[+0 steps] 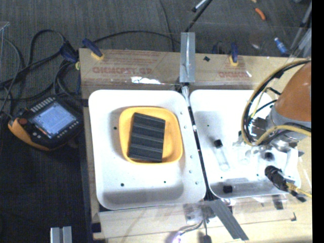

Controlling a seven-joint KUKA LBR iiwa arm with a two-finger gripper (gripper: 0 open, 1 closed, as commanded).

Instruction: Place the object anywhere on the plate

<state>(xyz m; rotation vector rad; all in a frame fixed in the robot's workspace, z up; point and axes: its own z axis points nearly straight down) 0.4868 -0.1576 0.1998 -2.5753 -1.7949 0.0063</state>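
Note:
A dark grey ribbed rectangular object point(147, 136) lies flat on the yellow plate point(174, 135) in the middle of the left bin point(109, 176). It covers most of the plate's centre. My gripper point(223, 166) is well apart from it, low over the right bin point(215, 108). It is open, with the two black fingertips point(217, 143) spread wide and nothing between them. The grey arm with its orange band point(298, 97) reaches in from the right.
A metal divider rail point(188, 59) runs between the two bins. Yellow and black cables point(258, 110) loop beside the wrist. A teach pendant point(48, 123) and cables lie on the floor at the left. Clamps hold the cardboard backboard point(126, 67) behind the bins.

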